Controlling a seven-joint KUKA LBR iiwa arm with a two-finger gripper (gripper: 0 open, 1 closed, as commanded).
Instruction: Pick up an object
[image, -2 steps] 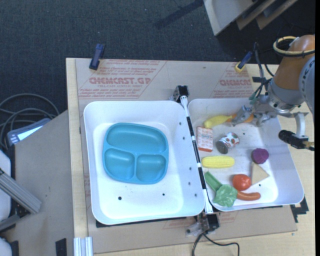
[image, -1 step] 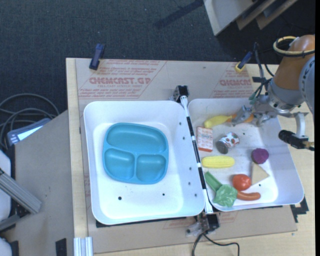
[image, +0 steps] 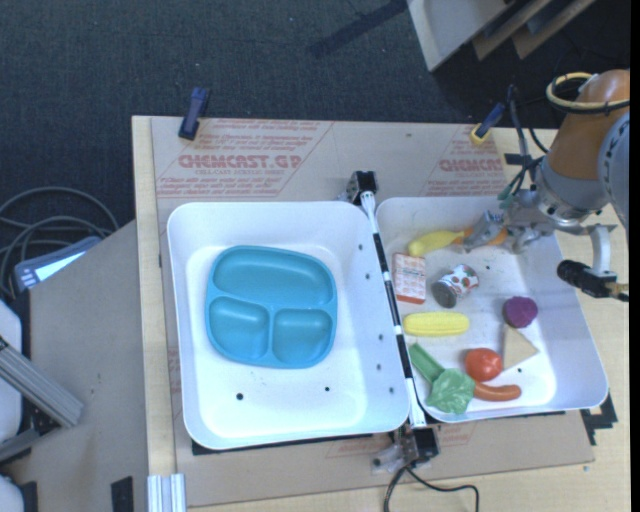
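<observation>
at the far right corner of the right bin (image: 590, 375) sits the gripper (image: 492, 232), low over the bin's top edge, with the grey arm (image: 585, 150) and its orange band reaching in behind it. i cannot tell if the hand is gripping anything or let go; it is too small and blurry there.

just beside the gripper, on its left, lies a yellow banana (image: 435, 242). it looks like the banana's end is touching the gripper, but i cannot be sure it is held.

a bit below is a little red and white box (image: 409, 277), close to the wall between the bins. next to it is a small grey can (image: 454, 285) lying on its side. under those lies a yellow corn (image: 435, 323). to the right is a purple ball-like thing (image: 519, 311), and just under it a tan wedge (image: 518, 349). a red tomato (image: 482, 363) sits beside the wedge, with an orange carrot (image: 497, 392) below it. a green leafy thing (image: 441, 381) rests at the near left corner of this bin.

the left bin (image: 190, 400) holds a blue tray (image: 270, 306) with three parts, lying flat near the middle.

both bins rest on a brown board (image: 250, 155) with red writing, and two blue clips (image: 193, 112) pinch its far edge.
</observation>
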